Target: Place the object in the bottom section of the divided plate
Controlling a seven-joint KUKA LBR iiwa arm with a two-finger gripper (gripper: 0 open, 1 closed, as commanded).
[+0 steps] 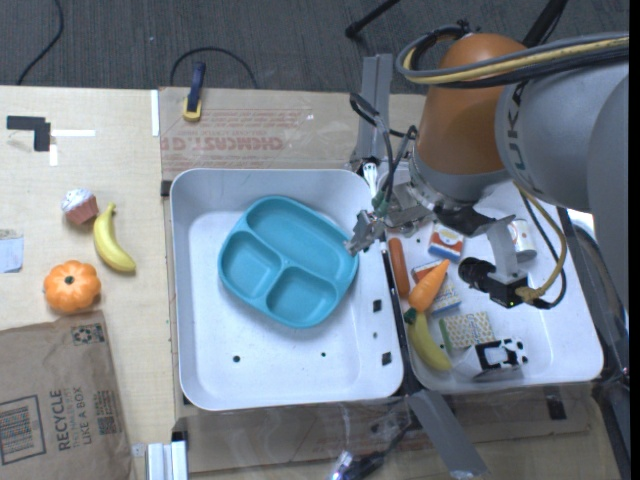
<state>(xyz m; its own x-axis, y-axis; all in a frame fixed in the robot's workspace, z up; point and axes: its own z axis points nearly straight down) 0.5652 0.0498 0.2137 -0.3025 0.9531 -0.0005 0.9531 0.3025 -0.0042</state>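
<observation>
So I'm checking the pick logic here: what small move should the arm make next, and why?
Probably shift the gripper right and down over the toy carrot in the right bin. It hangs at the seam beside the blue divided plate with nothing visibly between its fingers, so a pick likely comes before any placing.

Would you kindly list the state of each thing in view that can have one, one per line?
divided plate: lying flat in the left bin, all three sections bare.
gripper: at the plate's right rim, nothing seen between its fingers.
carrot: lying in the right bin.
hot dog: lying beside the carrot.
banana: lying in the right bin.
pumpkin: upright on the bench, outside the bins.
</observation>
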